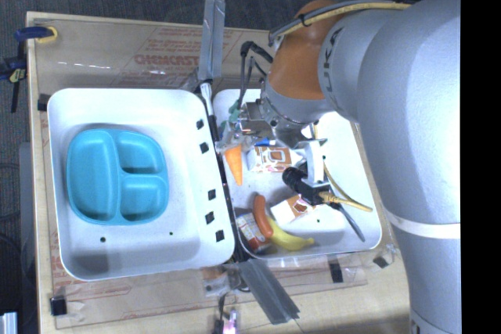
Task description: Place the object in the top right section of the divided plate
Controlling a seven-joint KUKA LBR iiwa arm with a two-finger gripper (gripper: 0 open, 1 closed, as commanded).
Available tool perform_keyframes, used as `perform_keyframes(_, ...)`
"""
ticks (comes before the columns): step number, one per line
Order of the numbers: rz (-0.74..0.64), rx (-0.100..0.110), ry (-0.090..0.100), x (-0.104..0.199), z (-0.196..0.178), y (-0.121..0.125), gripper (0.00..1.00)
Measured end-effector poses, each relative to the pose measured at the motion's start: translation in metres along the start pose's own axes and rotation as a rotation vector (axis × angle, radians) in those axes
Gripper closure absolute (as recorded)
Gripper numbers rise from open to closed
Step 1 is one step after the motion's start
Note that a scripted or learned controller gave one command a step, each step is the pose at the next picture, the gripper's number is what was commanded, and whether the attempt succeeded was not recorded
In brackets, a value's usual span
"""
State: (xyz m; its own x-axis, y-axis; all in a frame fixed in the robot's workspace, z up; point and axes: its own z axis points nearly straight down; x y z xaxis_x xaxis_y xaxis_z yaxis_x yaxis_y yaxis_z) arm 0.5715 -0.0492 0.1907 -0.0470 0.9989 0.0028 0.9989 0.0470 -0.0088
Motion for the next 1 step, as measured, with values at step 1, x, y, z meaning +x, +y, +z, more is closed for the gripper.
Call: perform_keyframes(1, 0.069, -0.004, -0.002, 0.0951, -0.0327, -0.0771, 1.0)
